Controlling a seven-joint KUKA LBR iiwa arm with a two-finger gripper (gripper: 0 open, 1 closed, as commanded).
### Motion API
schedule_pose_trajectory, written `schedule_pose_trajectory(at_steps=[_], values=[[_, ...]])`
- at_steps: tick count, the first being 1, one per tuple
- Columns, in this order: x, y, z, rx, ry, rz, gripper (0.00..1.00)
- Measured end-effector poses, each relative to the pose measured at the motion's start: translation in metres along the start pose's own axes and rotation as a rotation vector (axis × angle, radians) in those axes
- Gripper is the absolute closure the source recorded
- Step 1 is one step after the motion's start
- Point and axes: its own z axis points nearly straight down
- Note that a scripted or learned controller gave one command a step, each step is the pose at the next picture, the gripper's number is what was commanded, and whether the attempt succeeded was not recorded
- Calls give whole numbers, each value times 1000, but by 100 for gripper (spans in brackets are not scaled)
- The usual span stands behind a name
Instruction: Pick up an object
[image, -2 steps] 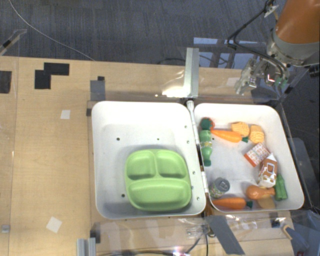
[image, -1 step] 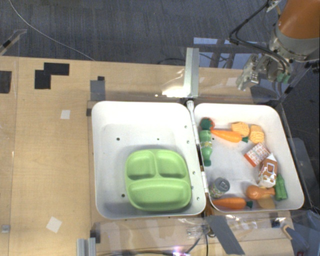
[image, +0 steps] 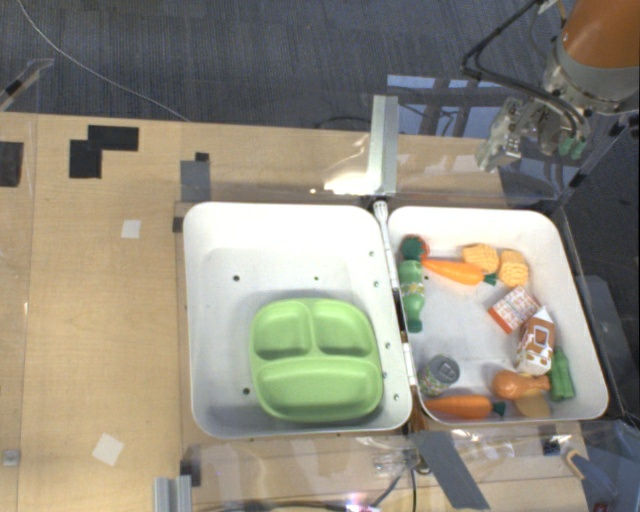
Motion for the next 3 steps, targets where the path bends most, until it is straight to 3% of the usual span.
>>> schedule_pose_trajectory(at_steps=[3], values=[[-9,2,-42,-4,-37,-6,100]])
